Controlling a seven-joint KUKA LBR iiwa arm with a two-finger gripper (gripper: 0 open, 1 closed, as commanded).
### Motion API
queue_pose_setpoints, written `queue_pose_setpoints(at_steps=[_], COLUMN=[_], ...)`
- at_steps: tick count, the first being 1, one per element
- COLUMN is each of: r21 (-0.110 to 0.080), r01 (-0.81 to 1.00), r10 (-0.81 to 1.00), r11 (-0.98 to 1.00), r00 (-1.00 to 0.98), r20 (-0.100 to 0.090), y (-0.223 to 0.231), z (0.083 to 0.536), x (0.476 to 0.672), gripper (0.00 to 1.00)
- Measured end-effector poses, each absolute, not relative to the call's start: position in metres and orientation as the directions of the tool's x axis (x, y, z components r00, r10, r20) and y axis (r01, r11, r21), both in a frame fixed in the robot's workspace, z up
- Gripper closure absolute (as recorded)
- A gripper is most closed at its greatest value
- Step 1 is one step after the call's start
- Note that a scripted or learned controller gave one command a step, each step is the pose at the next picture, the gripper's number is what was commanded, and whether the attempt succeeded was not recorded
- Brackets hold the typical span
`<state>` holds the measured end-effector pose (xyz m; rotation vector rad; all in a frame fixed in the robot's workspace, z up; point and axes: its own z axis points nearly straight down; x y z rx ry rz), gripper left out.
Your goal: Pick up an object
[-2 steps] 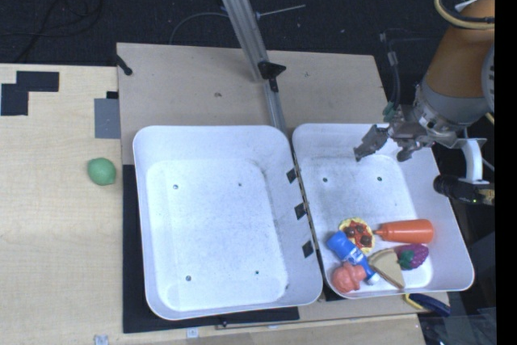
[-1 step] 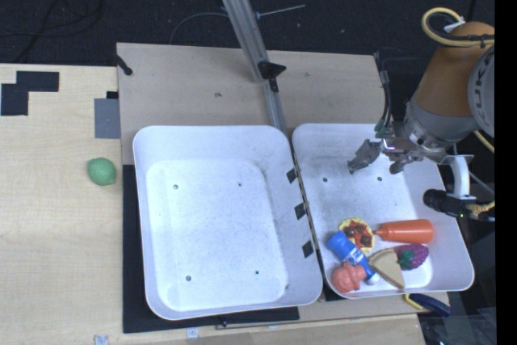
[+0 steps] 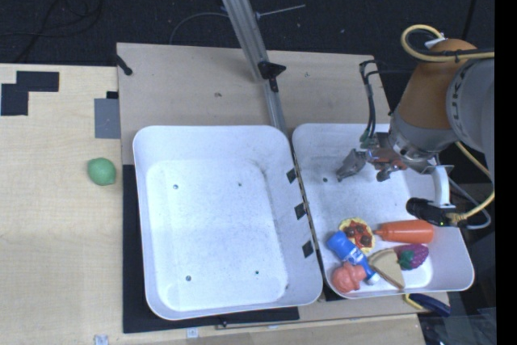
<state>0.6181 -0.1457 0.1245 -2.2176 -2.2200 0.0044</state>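
Orange carrot (image 3: 404, 232) lies crosswise — tip rightward (roughly).

Free room and obstacles. The left bin (image 3: 214, 218) is seen bare across its floor. In the right bin (image 3: 343, 153), the upper floor is left open beside the gripper (image 3: 365, 166); the lower corner is crowded — an orange toy (image 3: 404, 232), blue toy (image 3: 346, 248), pink toy (image 3: 348, 277) packed together. A slanted metal rail (image 3: 246, 32) is mounted behind both bins.
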Motion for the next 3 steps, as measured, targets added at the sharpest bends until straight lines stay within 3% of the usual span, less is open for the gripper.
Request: queue_pose_setpoints(at_steps=[1, 3], r21=[-0.001, 0.002], r01=[1.0, 1.0], r10=[1.0, 1.0], r11=[0.0, -0.001], r00=[0.0, 0.001], r20=[0.0, 0.0], y=[-0.147, -0.145], z=[0.137, 0.212], x=[0.619, 0.613], gripper=[1.0, 1.0])
